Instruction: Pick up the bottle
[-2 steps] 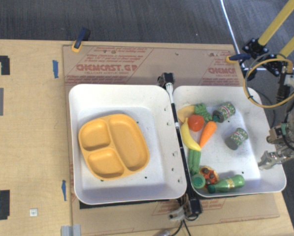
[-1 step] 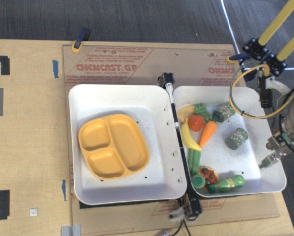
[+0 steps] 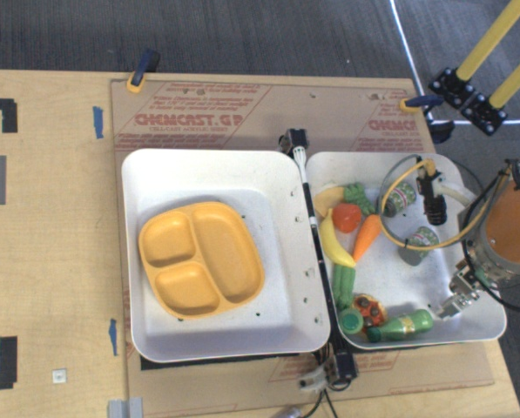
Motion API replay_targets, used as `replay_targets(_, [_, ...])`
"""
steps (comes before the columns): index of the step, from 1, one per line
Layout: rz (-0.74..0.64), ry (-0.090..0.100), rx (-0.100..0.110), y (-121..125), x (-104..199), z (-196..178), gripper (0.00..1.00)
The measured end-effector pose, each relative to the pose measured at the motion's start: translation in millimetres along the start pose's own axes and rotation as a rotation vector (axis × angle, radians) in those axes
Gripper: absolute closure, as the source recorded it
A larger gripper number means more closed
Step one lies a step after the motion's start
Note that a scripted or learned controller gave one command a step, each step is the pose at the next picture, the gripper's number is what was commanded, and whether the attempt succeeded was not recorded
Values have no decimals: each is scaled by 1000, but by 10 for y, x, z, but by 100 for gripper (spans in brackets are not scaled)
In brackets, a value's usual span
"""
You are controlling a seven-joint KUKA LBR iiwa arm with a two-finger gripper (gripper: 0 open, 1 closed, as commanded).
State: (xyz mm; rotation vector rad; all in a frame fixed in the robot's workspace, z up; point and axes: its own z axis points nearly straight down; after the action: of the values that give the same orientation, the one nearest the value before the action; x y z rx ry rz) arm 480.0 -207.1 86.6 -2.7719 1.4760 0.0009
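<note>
Bottle (image 3: 408,323): green, lying on its side in the lower part of the right bin (image 3: 490,320). Its long axis runs roughly left-right, close along the bin's lower wall. The left end sits against, or just beside, a clump of small toys (image 3: 364,310); I cannot tell if they touch. The right end points toward the hand.

Hand (image 3: 449,305): lower right of frame, low over the right bin, just beside the bottle's right end. How wide it stands: cannot tell, as the metal glints and the detail is too small. Nothing visibly held.

Also present: banana (image 3: 334,238) and carrot (image 3: 365,236) higher up in the same bin, apart from the bottle. Yellow plate (image 3: 203,259) in the left bin, not relevant.

Handling, judged from looks:
- Appears to be a small plastic toy, so probably light and hollow.
- The wall is likely stiff enough for a firm squeeze, with some give possible.
- The skin looks smooth and glossy, and the body is round, so expect slip and rolling if contacted off-centre.
- Not fragile.

Where to take hold: across the body near mid-length, with the grip square to the long axis.
- Avoid the left end, which is crowded by the toys.
- The lower side has little room next to the wall, so a slight nudge up-frame may happen on closing.
</note>
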Motion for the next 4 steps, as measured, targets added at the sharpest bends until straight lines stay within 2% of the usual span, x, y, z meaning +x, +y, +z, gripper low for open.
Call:
replay_targets(1, [-256, 3, -3, -267, -388, 0, 100])
replay_targets(2, [-661, 3, 0, -730, -737, -1, 100])
replay_targets(3, [-657, 1, 2, -615, -462, -1251, 100])
replay_targets(4, [-708, 0, 0, -399, -285, -4, 100])
